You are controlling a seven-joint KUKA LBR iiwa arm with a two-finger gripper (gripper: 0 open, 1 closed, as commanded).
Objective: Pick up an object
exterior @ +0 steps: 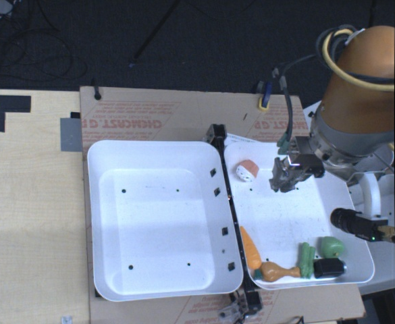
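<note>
Hand [285,179] hovers over right bin [298,211]; opening unclear.

— What can be said of the arm's upper body?

— A large rounded orange band [367,52] is seen at the top right, and a grey cylindrical wrist section [349,130] is joined beneath it. A yellow-sheathed cable loop [332,46] is wrapped around the orange part, with a thin black cable [290,103] run down beside it.

— And the lower end?

— A dark grey, blocky metal gripper [286,179] is mounted below the wrist. A small green spot and a pale plate are visible on its upper part. The jaws are too dark and small to be made out clearly.
</note>
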